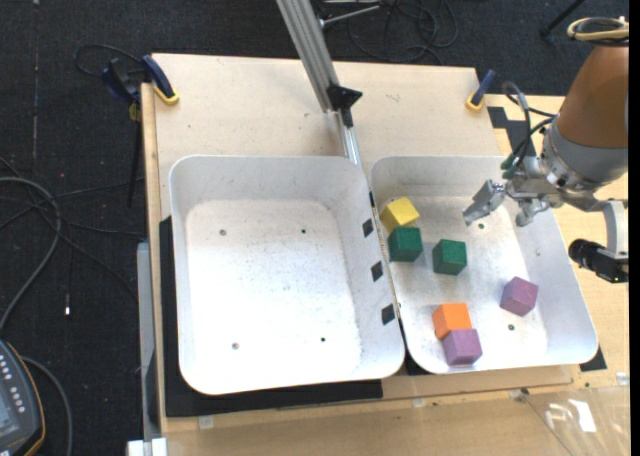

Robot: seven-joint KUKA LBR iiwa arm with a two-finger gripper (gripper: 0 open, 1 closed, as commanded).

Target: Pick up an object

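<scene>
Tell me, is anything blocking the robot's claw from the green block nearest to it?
Nothing visible does. The gripper sits up and right of the green block, with bare bin floor between them. Other blocks lie off to the sides.

A single fixed camera looks down at a slant on the pale wooden bench (260, 109). It takes in both shallow white plastic bins (265, 184) whole, from fairly far off.

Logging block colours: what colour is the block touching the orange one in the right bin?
Purple; the purple block sits against the orange block, seen in the camera view.
</scene>
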